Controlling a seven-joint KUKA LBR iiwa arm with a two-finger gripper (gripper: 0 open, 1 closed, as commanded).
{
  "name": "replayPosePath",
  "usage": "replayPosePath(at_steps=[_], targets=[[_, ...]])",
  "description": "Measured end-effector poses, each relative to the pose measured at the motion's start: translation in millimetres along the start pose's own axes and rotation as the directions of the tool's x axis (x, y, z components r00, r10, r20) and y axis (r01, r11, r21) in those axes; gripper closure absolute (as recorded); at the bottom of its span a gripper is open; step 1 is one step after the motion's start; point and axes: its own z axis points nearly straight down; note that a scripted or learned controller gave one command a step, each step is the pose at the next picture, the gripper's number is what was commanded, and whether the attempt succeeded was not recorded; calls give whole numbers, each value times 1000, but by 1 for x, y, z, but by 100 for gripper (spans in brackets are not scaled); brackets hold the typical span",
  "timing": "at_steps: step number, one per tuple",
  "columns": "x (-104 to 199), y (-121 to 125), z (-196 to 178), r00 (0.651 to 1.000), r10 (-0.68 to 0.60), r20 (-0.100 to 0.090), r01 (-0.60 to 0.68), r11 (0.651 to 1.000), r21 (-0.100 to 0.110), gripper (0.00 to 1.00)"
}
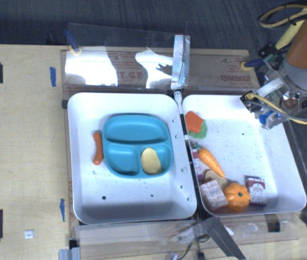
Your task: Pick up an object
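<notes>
My gripper (268, 117) hangs over the far right corner of the right bin (283, 161), with nothing seen in it. In that bin lie an orange and green toy vegetable (195, 124) near the far left corner, a carrot (211, 162) below it, and a small orange pumpkin (236, 195) at the near edge. Two small packets flank the pumpkin, one to its left (213, 193) and one to its right (255, 189). All of these lie well left of or nearer than the gripper.
The left bin (83, 194) bears a blue divided tray (126, 140) with a yellow oval piece (151, 160) in its near right compartment. An orange sausage (97, 147) lies beside the tray's left edge. A clear panel (121, 64) stands behind the bins.
</notes>
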Motion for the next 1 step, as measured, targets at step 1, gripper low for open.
replayPosePath(at_steps=[1], targets=[[-16, -56, -67, 998, -69, -10, 69, 998, -6, 100]])
